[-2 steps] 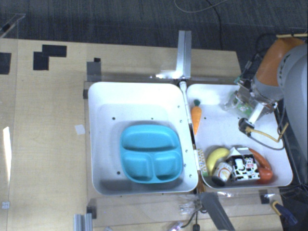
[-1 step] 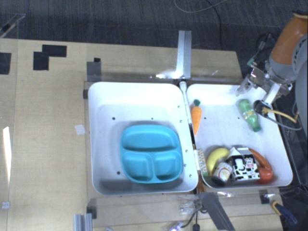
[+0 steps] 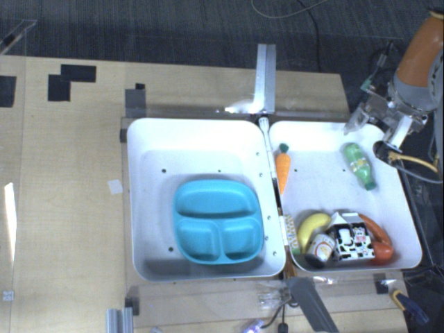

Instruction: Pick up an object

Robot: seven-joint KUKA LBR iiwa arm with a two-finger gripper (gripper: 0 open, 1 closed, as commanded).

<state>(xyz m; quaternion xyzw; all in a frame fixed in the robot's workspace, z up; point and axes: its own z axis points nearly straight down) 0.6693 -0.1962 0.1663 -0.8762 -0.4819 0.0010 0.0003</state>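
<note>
My gripper (image 3: 376, 127) hangs over the back right corner of the right bin (image 3: 316, 144). It is open, with nothing between its fingers. Just below it in the view, a green bottle (image 3: 359, 164) lies on the bin floor, apart from the fingers. An orange carrot (image 3: 282, 168) lies against the bin's left wall. At the front of this bin a yellow banana (image 3: 311, 227), a small round can (image 3: 320, 249), a black-and-white box (image 3: 349, 239) and a long red object (image 3: 378, 241) are bunched together.
The left bin (image 3: 142, 186) holds a blue divided tray (image 3: 218, 220). A metal post (image 3: 266, 78) stands behind the divider between the bins. Cables run along the right bin's right side (image 3: 409, 161).
</note>
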